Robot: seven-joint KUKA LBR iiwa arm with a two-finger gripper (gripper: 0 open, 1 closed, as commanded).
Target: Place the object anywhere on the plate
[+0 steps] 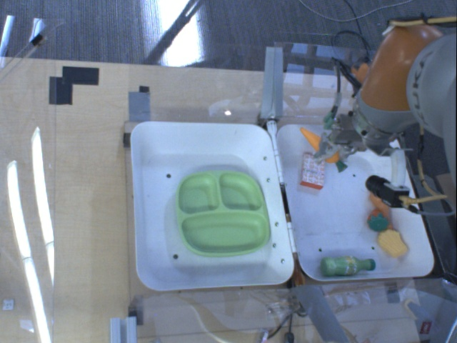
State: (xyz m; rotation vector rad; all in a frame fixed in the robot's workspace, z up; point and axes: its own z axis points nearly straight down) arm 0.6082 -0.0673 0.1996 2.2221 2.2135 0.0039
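Camera view: gripper [330, 148] low in right white bin [414, 263], above small red-and-white packet [313, 171]; finger state not discernible, nothing visibly held. Green three-compartment plastic plate [223, 214] sits in left bin. Risk: flat packet slips from pinch.

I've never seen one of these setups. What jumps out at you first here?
Probably the green plate with three compartments, lying in the left bin. Next, the big grey and orange arm reaching in from the right, its gripper low over the right bin, near a small red and white packet. A green bottle lies at that bin's near edge.
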